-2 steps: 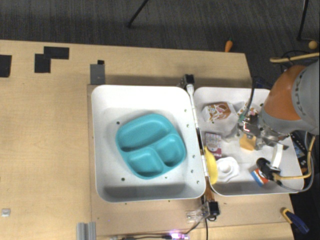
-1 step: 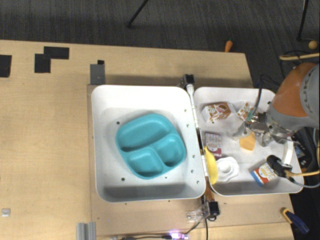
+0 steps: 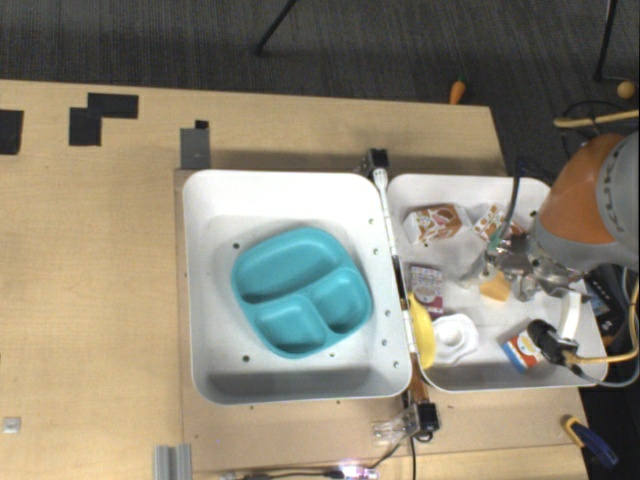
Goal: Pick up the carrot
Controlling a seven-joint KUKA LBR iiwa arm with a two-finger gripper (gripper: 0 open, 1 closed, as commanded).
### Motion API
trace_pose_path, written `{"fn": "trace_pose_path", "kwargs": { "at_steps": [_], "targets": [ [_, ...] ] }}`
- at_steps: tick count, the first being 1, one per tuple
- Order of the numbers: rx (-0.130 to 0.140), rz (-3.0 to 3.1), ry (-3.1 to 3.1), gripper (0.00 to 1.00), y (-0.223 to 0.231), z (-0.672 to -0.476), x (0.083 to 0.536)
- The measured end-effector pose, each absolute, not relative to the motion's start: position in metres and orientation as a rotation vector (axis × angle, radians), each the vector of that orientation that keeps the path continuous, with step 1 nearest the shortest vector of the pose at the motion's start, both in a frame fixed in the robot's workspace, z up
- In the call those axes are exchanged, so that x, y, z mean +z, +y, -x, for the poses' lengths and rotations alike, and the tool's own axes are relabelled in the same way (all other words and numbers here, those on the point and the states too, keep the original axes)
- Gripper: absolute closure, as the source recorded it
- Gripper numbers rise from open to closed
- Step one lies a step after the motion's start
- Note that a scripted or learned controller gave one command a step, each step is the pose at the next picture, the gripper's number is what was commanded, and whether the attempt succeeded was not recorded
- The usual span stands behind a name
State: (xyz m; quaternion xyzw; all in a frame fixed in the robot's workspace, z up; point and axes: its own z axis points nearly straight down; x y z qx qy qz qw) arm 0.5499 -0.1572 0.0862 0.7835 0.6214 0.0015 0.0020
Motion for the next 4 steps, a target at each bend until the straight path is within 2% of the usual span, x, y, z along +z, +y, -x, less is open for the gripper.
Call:
{"fn": "trace_pose_path", "kwargs": {
  "at_steps": [1, 2, 3, 4],
  "targets": [
    [0.008, -2.547, 1.831, 0.00, -0.135, -0.527, 0.087],
    [0.015, -2.538, 1.835, 1.00, -0.135, -0.530, 0.099],
    [0.014, -2.581, 1.770, 1.00, -0.151, -0.545, 0.227],
    [0.005, -2.586, 1.775, 0.00, -0.150, -0.543, 0.222]
  ]
}}
